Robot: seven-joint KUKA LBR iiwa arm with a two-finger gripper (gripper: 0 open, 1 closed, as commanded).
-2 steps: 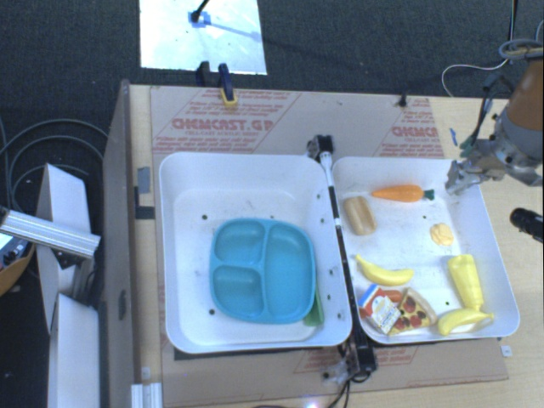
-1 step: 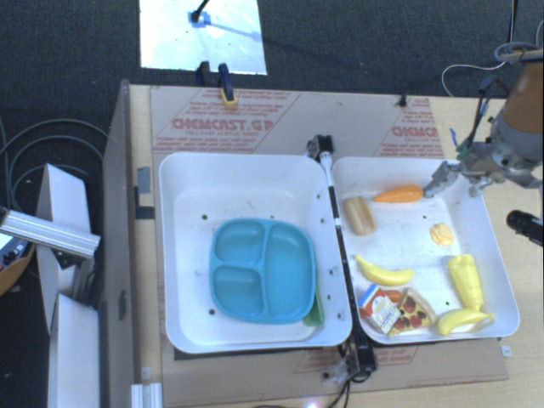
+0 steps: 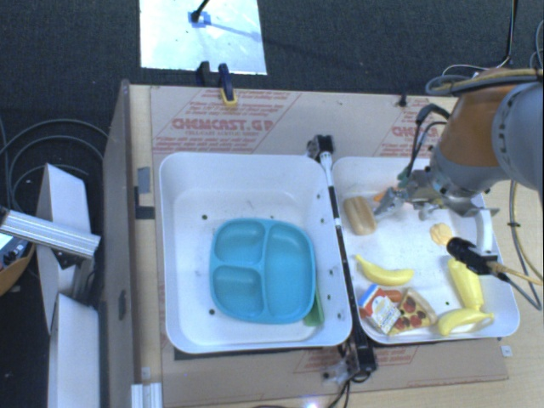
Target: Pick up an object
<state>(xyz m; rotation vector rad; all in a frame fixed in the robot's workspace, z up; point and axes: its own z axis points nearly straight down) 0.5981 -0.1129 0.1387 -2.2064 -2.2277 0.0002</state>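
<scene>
Since the task names no particular object, the nearest candidate is entered first.

Item 1: bread roll point(image 3: 361, 215), tan, lying flat in the right bin point(image 3: 408, 245). It sits right of the blue plate point(image 3: 262, 270), just across the shared bin wall. Its long axis runs roughly along that wall, one end pointing to the bench's far side, the other toward the banana point(image 3: 384, 271).

Item 2: gripper point(image 3: 393, 202), farther right of the plate, poised just beside the roll. It is judged to be lining up for a grasp. Whether it is released or clenched cannot be told.

Item 3: banana, right of the plate's near corner, curved, loose.

Item 4: pizza slice point(image 3: 414, 309), beyond the banana from the plate.

Items lie scattered, apparently as grab stock.
</scene>
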